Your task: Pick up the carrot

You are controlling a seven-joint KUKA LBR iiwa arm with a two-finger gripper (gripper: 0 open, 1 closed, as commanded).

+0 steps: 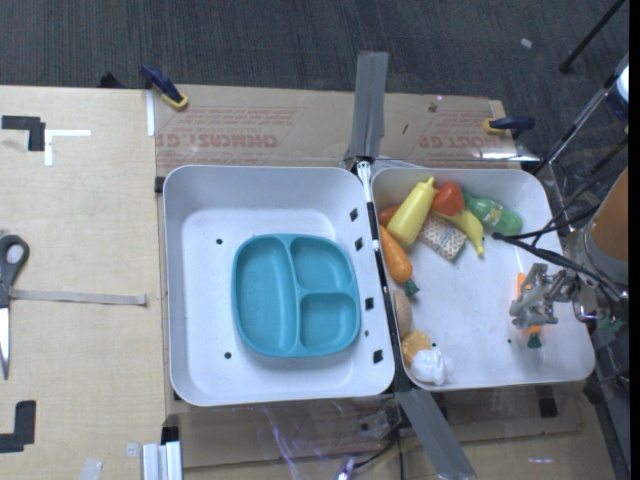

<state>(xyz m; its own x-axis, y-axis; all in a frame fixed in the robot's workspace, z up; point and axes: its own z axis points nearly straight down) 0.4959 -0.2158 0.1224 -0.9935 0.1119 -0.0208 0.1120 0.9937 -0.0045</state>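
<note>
A slanted overhead view showed a bench (80, 268) carrying two shallow white bins side by side. The left bin (190, 228) held a teal divided plate (297, 295) lying flat near its middle.

The right bin (470, 358) held a cluster of toy foods at its far left corner: a yellow bottle (412, 211), a red tomato (447, 198), a green item (492, 214), a banana (471, 230) and a tan speckled block (441, 237), all touching or just beside one another. An orange carrot (396, 256) with a dark green tip lay along that bin's left wall, just below the yellow bottle. A white lumpy object (430, 367) sat near the bin's near left corner.

The gripper (535, 313) was low over the right bin close to its right wall, well apart from the carrot at the left wall. A small orange piece with a green end (533, 330) showed at the gripper; whether the fingers clasped it, or stood open or closed, could not be told.

Scissors (8, 268) lay at the bench's left edge.
</note>
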